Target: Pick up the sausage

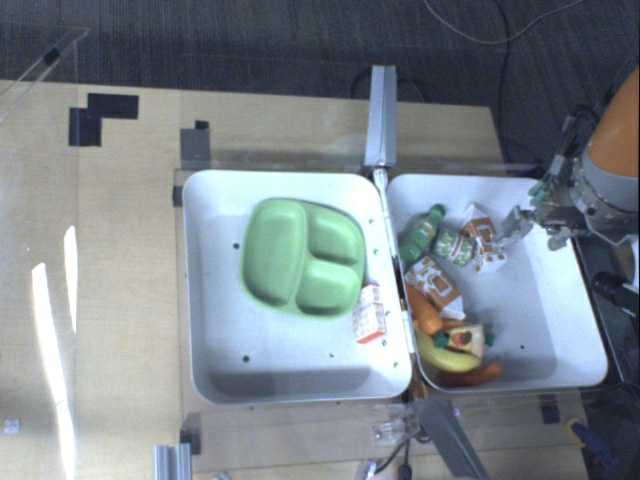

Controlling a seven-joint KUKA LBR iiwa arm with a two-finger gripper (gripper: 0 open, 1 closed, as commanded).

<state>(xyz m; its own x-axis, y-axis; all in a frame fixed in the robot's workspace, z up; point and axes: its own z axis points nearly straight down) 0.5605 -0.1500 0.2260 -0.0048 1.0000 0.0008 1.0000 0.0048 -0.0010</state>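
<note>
Nearest, along the front wall of the right shallow white bin [585,358]: reddish-brown curved sausage [478,375], lying under and against a yellow banana [446,357], with a small printed carton [467,339] just above. Farther back: brown-and-white snack packet [432,281], green plastic bottle [421,230]. In the left white bin [200,368]: green three-compartment plate [303,256], small red-and-white carton [371,320]. Far right: two-finger gripper [522,223], well apart from the sausage, grip state impossible to tell.
</note>
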